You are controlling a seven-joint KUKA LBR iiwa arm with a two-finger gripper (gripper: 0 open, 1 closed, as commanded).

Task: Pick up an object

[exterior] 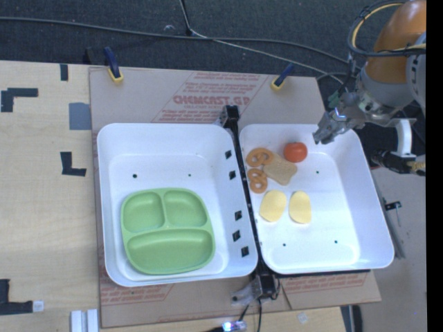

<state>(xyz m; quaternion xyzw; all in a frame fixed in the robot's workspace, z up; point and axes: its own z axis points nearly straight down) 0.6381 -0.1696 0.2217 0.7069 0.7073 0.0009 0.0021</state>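
The right bin (360,206) holds a red tomato (295,151), two orange pretzel-like rings (259,158) (257,180), a tan slice of bread (279,170) and two yellow oval pieces (273,205) (300,207). They cluster in the bin's left and far part. My gripper (327,133) hangs over the bin's far right corner, to the right of the tomato and apart from it. Nothing shows between its fingers.
The left bin (111,151) bears a green divided plate (167,230) in its near half. A black divider with clips (237,178) runs between the bins. Cables cross the dark floor behind, and cardboard lies under both bins.
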